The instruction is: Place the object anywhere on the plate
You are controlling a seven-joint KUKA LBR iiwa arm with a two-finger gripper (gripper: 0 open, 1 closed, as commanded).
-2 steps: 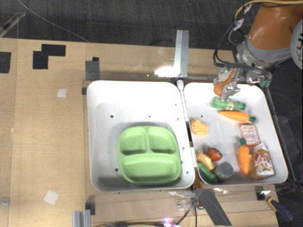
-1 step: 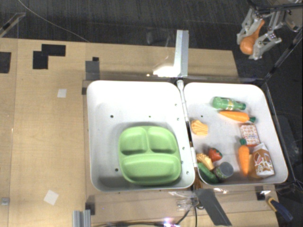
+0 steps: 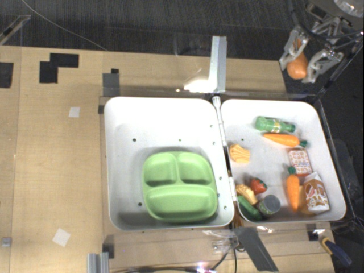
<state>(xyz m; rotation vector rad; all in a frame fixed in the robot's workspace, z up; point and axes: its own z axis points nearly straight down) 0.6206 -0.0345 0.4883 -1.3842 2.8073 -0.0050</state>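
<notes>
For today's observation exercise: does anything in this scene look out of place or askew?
Yes. The pincer sits high at the upper right, outside both bins, with an orange round object between its fingers, far from the green plate in the left bin. In the right bin, the toy foods lie scattered at mixed angles.

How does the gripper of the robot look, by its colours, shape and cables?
The gripper has two pale, whitish fingers on a shiny grey metal head. Its frame is open and angular, with bright silver struts. Thin black cables loop around it against the dark floor.
</notes>
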